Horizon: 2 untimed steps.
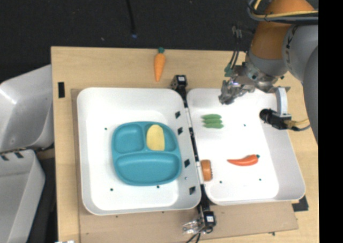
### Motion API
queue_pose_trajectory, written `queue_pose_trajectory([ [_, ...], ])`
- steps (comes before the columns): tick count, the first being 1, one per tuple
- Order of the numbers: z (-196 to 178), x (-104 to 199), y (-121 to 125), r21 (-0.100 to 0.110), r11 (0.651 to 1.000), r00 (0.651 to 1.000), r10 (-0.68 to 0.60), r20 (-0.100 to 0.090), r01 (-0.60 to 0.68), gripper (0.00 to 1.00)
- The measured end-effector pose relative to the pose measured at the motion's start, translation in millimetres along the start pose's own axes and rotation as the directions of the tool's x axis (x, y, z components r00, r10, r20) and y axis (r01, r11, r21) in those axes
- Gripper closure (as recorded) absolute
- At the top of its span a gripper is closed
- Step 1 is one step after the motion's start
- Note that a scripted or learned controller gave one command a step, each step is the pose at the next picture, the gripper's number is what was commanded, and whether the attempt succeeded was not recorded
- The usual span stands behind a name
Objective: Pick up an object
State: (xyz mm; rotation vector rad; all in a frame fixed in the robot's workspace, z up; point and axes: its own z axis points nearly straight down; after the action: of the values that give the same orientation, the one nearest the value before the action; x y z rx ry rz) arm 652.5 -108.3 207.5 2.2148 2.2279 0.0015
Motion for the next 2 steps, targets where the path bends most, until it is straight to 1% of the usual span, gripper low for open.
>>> queue_pose_trajectory([
  [2,-31,108,11,-0.002,1.000,1.000,-0.002,-0.001,0.002,1.00],
])
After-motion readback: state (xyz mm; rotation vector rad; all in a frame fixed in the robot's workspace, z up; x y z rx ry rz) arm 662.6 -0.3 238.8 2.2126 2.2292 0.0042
